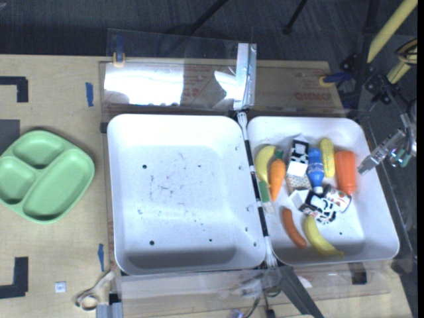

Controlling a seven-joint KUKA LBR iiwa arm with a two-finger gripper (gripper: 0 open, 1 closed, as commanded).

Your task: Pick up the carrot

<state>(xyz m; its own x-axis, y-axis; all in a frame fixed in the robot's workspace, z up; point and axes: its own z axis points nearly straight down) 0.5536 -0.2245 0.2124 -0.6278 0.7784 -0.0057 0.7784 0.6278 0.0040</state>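
The carrot (pixel 277 179) is a small tapered orange piece in the left part of the right bin (pixel 377 244). It lies between a yellow banana (pixel 264 160) and a white block (pixel 297 175). My gripper (pixel 381 154) is at the bin's right rim, well to the right of the carrot and just beside a thicker orange piece (pixel 345 171). Nothing shows in its grasp.
The right bin also holds a blue bottle (pixel 315 168), black-and-white patterned toys (pixel 322 206), a red sausage (pixel 293 227), a second banana (pixel 320 238) and a green piece (pixel 264 191). The left bin (pixel 132 138) adjoins it. A green divided plate (pixel 44 175) sits far left.
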